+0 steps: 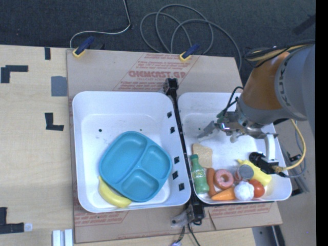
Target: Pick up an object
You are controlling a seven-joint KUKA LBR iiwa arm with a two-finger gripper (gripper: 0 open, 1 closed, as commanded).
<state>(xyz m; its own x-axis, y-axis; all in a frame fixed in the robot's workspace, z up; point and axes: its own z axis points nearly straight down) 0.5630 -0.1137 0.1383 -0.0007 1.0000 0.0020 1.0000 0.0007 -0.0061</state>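
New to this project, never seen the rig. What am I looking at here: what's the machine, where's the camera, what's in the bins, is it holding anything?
One camera, fixed above the bench, looks down at a slant on two shallow white bins side by side. The grey arm with the orange band is a KUKA iiwa robot reaching in from the right; its two-finger gripper hangs over the right bin, above the bin's bare upper part. Nothing is visible between its fingers, so I would not call anything held.

The left bin holds a blue divided plate lying partly over a yellow banana. Toy food is crowded along the right bin's near edge: a green bottle, a slice of bread, a pink doughnut, a carrot, a white ball and a few more pieces.
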